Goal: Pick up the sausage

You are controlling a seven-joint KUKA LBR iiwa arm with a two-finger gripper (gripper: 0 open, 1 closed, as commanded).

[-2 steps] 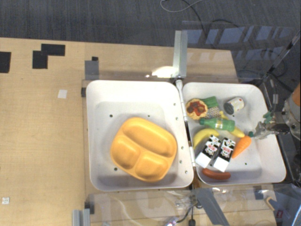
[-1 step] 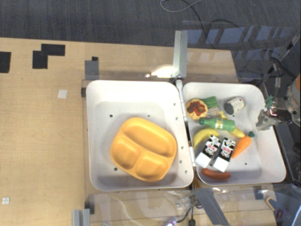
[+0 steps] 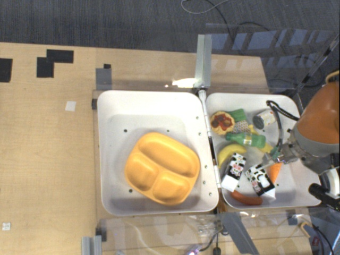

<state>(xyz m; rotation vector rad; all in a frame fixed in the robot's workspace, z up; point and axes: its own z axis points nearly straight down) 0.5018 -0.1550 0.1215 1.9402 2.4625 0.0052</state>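
Observation:
The sausage (image 3: 247, 198) is a reddish-brown link lying flat near the front wall of the right bin (image 3: 297, 200), just in front of two cow-patterned cartons (image 3: 237, 169). My gripper (image 3: 281, 154) hangs over the right half of that bin, above an orange carrot (image 3: 274, 170). It is up and to the right of the sausage and apart from it. The orange band of the arm (image 3: 322, 117) covers the bin's right side.
A banana (image 3: 228, 153), a green bottle (image 3: 246, 139), a toy pizza (image 3: 222, 122) and a grey can (image 3: 261, 120) crowd the right bin's back and middle. The left bin (image 3: 114, 121) holds an upturned yellow divided plate (image 3: 162, 167).

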